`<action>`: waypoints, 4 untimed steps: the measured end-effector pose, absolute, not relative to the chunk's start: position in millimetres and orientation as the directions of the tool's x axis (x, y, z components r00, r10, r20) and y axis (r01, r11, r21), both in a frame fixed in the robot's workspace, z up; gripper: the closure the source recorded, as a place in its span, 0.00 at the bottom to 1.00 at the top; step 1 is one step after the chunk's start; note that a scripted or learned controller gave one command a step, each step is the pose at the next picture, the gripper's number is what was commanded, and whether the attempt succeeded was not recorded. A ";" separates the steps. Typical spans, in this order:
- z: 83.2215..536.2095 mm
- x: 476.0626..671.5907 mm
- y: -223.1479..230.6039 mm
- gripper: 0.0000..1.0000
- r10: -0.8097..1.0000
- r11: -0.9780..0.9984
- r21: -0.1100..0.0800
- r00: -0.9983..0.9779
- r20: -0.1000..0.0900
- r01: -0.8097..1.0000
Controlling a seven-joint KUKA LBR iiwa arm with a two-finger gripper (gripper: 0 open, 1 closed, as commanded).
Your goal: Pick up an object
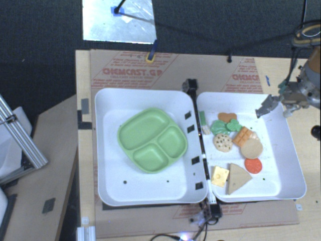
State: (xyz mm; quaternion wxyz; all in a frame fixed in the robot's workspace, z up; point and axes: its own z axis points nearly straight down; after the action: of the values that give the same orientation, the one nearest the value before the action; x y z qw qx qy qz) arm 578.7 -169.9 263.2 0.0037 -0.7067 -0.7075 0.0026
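Camera view: left bin [108,134] holds a green divided plate [152,140]; right bin [281,149] holds toy food [235,152]. Gripper [276,107] hovers above, fingers apart, holding nothing.

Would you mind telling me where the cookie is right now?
The cookie lies in the right bin, near its left wall, below the green pieces and above the cheese.

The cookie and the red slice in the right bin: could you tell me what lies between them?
In the camera view, the round tan piece lies between the cookie and the red slice, just above the slice.
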 end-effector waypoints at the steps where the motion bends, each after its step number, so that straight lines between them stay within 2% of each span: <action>1: 269.5 580.7 -169.5 0.00 1.000 0.004 0.002 -0.004 -0.001 1.000; 3: 145.1 573.2 -164.3 0.00 1.000 0.001 -0.004 -0.001 0.001 1.000; 4: 91.5 578.3 -166.0 0.00 1.000 -0.001 0.013 0.001 -0.011 1.000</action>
State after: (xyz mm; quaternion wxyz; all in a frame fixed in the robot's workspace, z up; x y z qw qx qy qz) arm 578.3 -166.0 91.5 -0.0085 -0.7074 -0.7068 -0.0006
